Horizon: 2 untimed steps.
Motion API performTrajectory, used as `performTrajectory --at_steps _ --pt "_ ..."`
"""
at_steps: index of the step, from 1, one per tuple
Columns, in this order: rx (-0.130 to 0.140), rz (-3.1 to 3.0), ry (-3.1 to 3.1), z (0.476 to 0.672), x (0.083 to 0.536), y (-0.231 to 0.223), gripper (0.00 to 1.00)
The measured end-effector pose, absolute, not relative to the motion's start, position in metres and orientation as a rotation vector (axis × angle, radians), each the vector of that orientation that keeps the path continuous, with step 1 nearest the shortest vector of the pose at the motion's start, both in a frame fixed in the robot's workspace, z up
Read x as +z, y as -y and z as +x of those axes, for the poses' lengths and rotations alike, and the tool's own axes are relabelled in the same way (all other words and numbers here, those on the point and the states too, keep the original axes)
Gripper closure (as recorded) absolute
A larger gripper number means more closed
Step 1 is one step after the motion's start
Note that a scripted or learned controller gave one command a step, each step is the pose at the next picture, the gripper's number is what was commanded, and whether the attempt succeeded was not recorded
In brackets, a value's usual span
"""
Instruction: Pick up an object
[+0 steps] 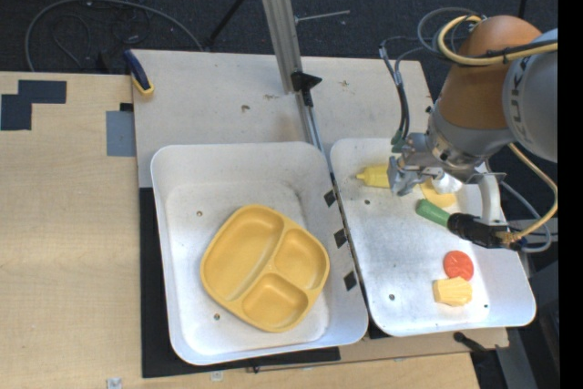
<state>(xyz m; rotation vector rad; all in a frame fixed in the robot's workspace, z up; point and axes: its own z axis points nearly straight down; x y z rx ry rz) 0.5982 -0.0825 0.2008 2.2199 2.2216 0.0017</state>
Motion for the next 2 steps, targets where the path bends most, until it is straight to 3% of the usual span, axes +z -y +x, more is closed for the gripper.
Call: performTrajectory --at_steps 1,2 --pt "0.001 2.220 -2.221 0.599 0.236 0.084 1.00" --pt "-0.003 2.220 -2.230 0.582 0.225 0.028 1.00"
